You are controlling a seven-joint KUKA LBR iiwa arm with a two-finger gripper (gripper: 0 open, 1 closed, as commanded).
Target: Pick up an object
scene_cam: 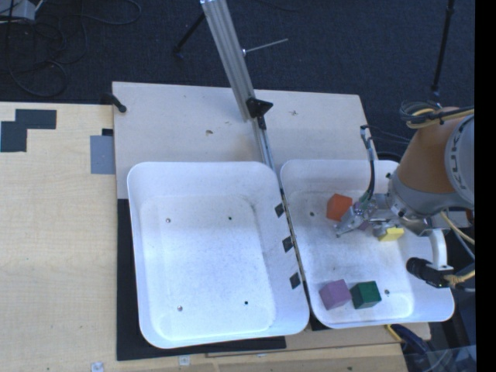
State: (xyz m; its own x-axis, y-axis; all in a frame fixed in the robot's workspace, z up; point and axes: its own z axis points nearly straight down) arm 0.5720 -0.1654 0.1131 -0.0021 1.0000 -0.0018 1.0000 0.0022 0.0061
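The orange block (339, 206) sits in the right bin (310, 178), touching or just left of the pincer (358, 218), slightly above its tips. A yellow block (390, 233) lies just right of it. Whether the pincer is clenched or released, I cannot tell.

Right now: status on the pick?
Gripper low in right bin, beside orange block. Nothing seen held. Yellow block beside it; purple block, green block apart.
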